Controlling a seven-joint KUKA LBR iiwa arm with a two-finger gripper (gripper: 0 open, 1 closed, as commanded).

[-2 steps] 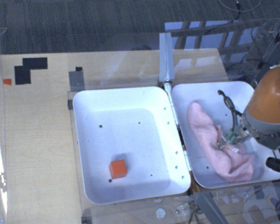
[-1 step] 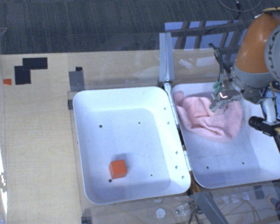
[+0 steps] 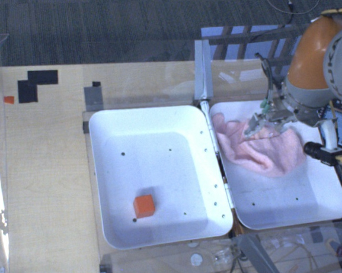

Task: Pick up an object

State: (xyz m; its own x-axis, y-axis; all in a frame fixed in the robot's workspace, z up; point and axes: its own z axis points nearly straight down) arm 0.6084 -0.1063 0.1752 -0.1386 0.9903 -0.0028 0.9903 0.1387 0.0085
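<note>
While pincer (image 3: 263, 120) hovers at pink cloth's (image 3: 261, 146) 12 o'clock | finger state: cannot tell | risk: cloth slips free

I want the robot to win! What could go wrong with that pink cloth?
The gripper is right over the pink cloth in the right bin. The cloth is soft and crumpled, so it might pinch only a thin fold that slips out. One end lies against the bin's left wall, so it could drag there.
</note>
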